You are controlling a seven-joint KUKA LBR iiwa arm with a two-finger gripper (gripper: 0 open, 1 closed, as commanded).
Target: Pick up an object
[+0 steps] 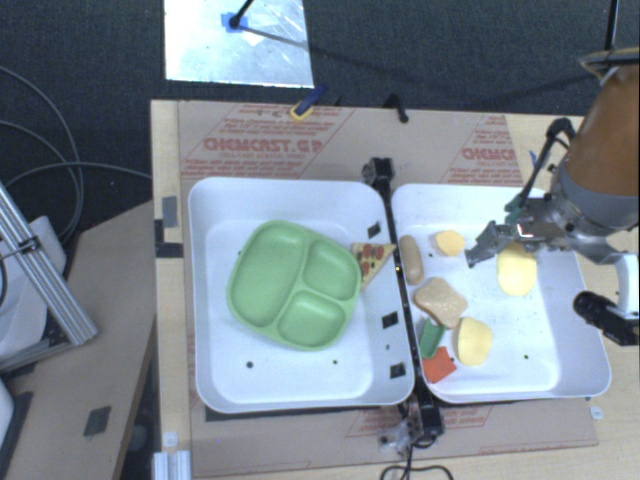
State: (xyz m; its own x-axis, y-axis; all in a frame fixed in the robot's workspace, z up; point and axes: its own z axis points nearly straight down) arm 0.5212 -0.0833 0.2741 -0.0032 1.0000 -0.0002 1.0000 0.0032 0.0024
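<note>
2 white bins (300,393) w/ 1 green tray (290,283) & 1 pizza slice (372,259) left of divider, 3 yellow pcs right; claw (480,248) state can't tell.

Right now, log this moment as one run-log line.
pincer: over right bin, nothing seen held | near: small yellow piece | left bin: green divided plate, pizza slice | pick: not yet done
</note>
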